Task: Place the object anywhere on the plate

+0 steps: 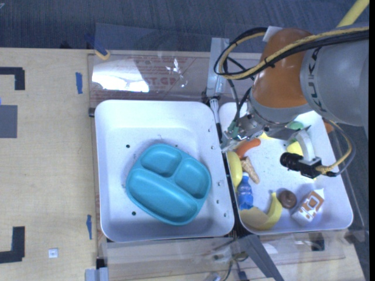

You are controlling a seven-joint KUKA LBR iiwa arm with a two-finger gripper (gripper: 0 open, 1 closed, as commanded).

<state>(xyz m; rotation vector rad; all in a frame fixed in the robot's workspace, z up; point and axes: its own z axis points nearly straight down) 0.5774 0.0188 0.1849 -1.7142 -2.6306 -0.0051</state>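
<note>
Overhead view of the counter [41, 157] with two white bins side by side. The left bin [111, 122] holds a blue divided plate [169, 183], three compartments, lying flat slightly below the bin's centre. The right bin [337, 206] holds the loose objects: an orange carrot-like piece [249, 146] near the bin's upper left, a yellow banana [234, 167] along the left wall, a tan ginger-like piece [251, 170] just beside it, a blue bottle [244, 193] below these, a second banana [265, 214] curved along the lower edge, a brown round object [286, 198], and a white-and-orange box [309, 205] at lower right. None of these lies on the plate.

The arm [328, 81] enters from the right and bends down over the upper part of the right bin, its orange band [281, 69] above the wrist. The end effector [241, 130] hangs over the bin's upper-left corner, just above the carrot-like piece and near the divider between the bins. Whether its fingers are apart or closed, and whether anything sits between them, cannot be told from this angle. A black fitting [299, 163] with cabling projects below the wrist.
</note>
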